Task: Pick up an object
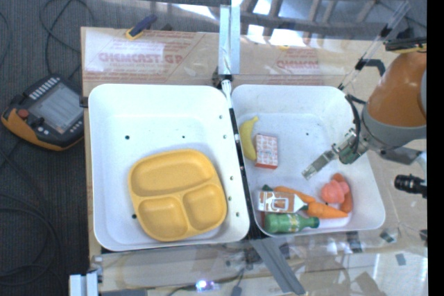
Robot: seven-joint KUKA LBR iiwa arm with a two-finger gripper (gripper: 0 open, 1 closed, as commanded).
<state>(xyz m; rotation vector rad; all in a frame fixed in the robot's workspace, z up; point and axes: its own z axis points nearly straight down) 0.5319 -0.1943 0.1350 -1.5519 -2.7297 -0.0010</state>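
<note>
The right bin (298,91) holds several objects. A yellow banana (248,136) lies by its left wall, with a red and white box (266,150) beside it. Along the near wall are a small carton (277,203), a green bottle (290,222), an orange carrot (316,205) and a lumpy red toy fruit (336,192). My gripper (309,170) hangs over bare bin floor in the right half, slanting down to the left. It is up and left of the red fruit and right of the box, with nothing seen in it.
The left bin (139,99) carries a yellow divided plate (178,194). A raised divider (229,107) separates the bins. A teach pendant (43,114) and cables lie on the floor at left. The orange-banded arm (397,97) overhangs the right bin's right edge.
</note>
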